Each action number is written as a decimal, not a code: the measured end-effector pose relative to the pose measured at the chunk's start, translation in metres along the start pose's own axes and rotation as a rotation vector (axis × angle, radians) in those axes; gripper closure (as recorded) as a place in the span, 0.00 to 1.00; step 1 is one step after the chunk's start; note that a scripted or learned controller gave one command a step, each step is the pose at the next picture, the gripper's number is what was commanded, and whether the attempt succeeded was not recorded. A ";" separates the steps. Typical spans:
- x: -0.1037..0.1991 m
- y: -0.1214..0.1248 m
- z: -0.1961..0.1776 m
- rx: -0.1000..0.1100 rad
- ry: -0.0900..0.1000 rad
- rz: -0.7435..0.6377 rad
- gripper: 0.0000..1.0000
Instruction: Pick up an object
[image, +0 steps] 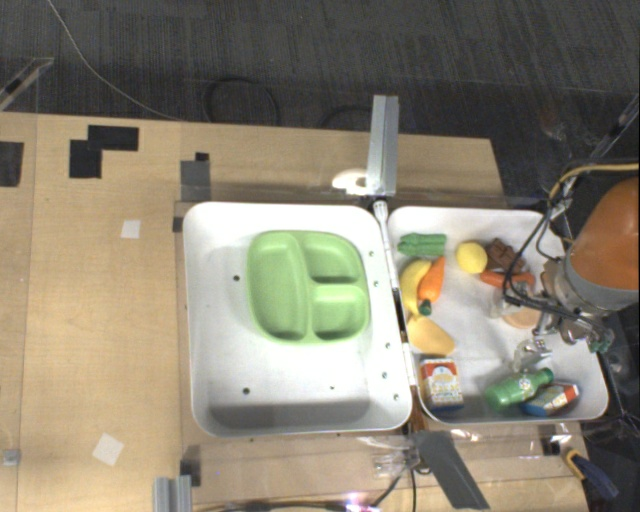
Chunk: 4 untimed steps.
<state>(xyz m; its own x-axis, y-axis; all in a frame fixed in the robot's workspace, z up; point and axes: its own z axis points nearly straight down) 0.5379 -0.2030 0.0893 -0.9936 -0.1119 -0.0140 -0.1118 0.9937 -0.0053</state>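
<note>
At the near edge of the right bin (590, 405) lie a green bottle (519, 388), a small can with a red end (553, 400) beside it, and a little box with a picture (441, 384). Just past the bottle hangs the gripper (533, 350). It is over the bin floor, and nothing shows in it. I cannot tell how it is set.

Farther back sit a yellow wedge (431, 335), a carrot (431, 281) leaning on a banana (411, 282), a lemon (472, 257), a brown toy (503, 257) and a green piece (421, 244).

The left bin (215, 300) holds 1 green tray (305, 285) with 3 parts.
</note>
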 end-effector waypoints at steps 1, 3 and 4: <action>0.003 0.062 -0.001 -0.002 -0.001 0.120 0.00; -0.047 0.060 -0.031 -0.002 0.003 0.159 0.00; -0.111 0.076 -0.013 -0.004 0.002 0.078 0.00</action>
<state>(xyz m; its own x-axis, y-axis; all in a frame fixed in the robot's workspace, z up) 0.6396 -0.1153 0.1031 -0.9993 -0.0341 -0.0121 -0.0341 0.9994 -0.0001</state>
